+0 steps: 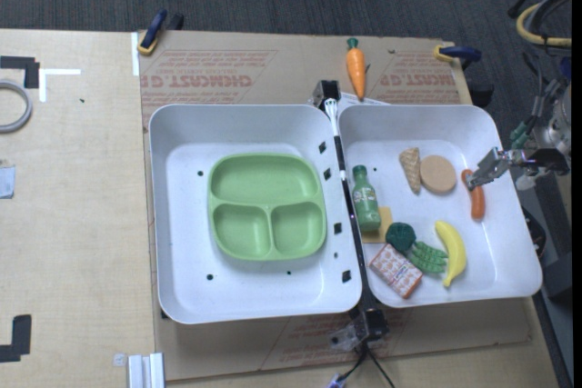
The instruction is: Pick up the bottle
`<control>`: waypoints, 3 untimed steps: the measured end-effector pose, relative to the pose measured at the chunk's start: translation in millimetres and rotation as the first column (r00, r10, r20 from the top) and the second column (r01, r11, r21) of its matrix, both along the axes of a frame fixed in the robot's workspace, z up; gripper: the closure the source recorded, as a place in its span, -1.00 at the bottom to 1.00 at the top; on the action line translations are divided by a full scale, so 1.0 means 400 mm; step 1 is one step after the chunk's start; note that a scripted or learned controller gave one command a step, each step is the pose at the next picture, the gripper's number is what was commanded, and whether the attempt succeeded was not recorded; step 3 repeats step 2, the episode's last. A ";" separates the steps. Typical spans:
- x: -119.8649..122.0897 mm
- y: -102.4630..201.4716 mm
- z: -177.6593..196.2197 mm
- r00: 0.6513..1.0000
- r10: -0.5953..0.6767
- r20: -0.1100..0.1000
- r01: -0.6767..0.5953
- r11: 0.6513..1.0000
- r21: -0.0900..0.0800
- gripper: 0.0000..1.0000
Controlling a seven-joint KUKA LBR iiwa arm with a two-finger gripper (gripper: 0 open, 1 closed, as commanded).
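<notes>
**Bottle flat in right bin, gripper off at the far rim**

While the green bottle (366,197) lies on its side near the left wall of the right bin (509,279), cap toward the back edge, nothing grips it. A yellow block (376,224) touches its base end on the front side. Just in front of that sits a dark green broccoli piece (401,235), with a green pea pod (428,257) touching it on the right. A red-and-white snack box (396,271) lies tilted near the bin's front-left corner. A banana (452,251) curves along to the right of the pea pod. Toward the back of the bin, a tan round cookie (438,174) sits beside a pale croissant-like pastry (412,168), touching or nearly so. A red-orange sausage (477,200) lies near the right rim.

Gripper (483,173) hangs at the bin's right rim, just above the sausage, well apart from the bottle; fingers look narrow, nothing between them.

Left bin (173,195) holds a green divided plate (267,206), centred. A carrot (355,66) rests on the cardboard sheet (209,73) behind the bins, near where the two meet. Blue clamps (153,31) pin the cardboard's back corners to the bench (64,223).
</notes>
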State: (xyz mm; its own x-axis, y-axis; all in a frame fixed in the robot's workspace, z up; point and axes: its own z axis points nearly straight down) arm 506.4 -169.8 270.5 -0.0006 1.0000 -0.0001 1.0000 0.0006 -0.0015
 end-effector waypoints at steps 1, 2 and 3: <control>0.001 -0.001 0.023 1.000 0.001 0.001 -0.001 1.000 -0.001 1.00; -0.074 -0.125 -0.117 0.997 0.083 0.000 -0.083 0.997 0.000 1.00; -0.074 -0.125 -0.117 0.997 0.083 0.000 -0.083 0.997 0.000 1.00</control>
